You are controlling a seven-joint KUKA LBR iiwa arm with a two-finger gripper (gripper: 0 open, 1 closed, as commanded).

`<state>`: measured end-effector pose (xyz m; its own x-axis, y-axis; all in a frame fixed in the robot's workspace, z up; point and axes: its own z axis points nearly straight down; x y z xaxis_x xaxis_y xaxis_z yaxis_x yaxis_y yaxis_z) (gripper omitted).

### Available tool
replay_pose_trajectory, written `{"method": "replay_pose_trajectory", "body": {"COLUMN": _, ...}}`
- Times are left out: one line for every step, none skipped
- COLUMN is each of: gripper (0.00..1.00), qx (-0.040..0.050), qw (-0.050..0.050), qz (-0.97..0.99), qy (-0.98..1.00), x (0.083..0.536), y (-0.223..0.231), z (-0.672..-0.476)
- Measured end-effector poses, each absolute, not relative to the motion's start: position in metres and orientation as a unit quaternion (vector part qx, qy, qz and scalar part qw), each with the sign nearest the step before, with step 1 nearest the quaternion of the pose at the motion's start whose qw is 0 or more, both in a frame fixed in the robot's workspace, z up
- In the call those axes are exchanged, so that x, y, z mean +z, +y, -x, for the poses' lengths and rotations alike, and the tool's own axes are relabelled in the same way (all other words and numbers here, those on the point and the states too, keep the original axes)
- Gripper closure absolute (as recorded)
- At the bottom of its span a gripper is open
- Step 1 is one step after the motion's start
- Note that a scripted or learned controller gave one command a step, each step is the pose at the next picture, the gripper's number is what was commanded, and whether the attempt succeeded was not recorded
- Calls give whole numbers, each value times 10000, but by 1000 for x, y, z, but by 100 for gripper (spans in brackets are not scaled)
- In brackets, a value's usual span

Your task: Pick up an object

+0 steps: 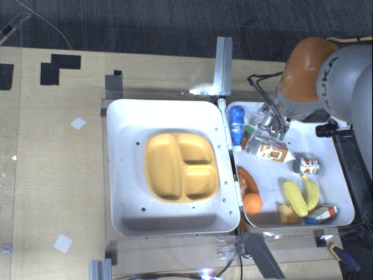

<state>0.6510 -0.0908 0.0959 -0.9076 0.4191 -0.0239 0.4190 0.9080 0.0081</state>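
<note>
Right bin (344, 174) crowded, blue bottle (236, 125), carton (274, 152), can (308, 166), corn (295, 197), banana (312, 191), orange (252, 203) packed close, open floor mid-bin, left bin (125, 156) roomy around yellow tray (179, 166)

Yellow tray (178, 167) in left bin (122, 156)

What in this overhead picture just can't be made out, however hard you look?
- The hand, camera view: small and blurred among wires, so its grip is unreadable.
- Small carton: label print too small.
- Reddish item by the orange: partly behind the bin wall.
- Arm: cut off at the right edge.
</note>
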Motion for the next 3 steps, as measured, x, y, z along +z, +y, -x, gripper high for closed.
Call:
{"method": "replay_pose_trajectory", "body": {"gripper": 0, "qx": 5, "qw": 37, "qz": -2939, "qy": 9558, "x": 89, "y": -152, "z": -655}}
{"method": "replay_pose_trajectory", "body": {"gripper": 0, "qx": 23, "qw": -63, "qz": -2959, "qy": 9552, "x": 89, "y": -161, "z": -662}}
{"method": "replay_pose_trajectory", "body": {"gripper": 100, "qx": 16, "qw": 72, "qz": -2935, "qy": 9559, "x": 110, "y": -163, "z": -669}}
